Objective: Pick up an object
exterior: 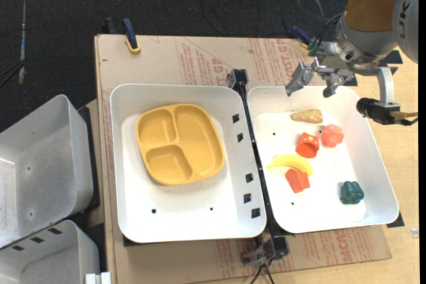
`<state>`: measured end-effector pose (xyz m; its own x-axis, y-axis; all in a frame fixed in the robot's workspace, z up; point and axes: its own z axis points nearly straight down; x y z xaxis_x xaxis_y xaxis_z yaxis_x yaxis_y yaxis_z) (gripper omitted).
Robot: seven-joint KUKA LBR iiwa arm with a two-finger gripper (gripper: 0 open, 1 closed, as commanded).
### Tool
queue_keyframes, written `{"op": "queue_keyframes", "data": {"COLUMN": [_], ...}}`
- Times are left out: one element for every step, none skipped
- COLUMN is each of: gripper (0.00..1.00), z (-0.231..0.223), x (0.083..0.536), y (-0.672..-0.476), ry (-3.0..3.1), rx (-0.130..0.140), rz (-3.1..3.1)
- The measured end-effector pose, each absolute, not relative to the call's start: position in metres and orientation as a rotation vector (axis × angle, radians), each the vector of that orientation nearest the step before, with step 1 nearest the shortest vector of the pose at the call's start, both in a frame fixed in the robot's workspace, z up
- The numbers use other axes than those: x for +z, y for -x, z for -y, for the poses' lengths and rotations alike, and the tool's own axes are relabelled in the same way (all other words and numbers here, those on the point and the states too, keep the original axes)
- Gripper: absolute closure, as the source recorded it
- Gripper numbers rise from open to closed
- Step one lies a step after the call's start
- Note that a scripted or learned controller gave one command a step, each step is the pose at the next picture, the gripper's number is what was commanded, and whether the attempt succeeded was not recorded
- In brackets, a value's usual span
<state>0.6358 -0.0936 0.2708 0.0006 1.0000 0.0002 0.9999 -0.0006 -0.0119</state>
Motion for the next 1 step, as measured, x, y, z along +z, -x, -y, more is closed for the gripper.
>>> {"op": "queue_keyframes", "data": {"gripper": [0.0], "z": [0.0933], "x": [0.278], "y": [-0.6377], "ry": [2.22], "rx": [0.001], "rz": [2.223]}}
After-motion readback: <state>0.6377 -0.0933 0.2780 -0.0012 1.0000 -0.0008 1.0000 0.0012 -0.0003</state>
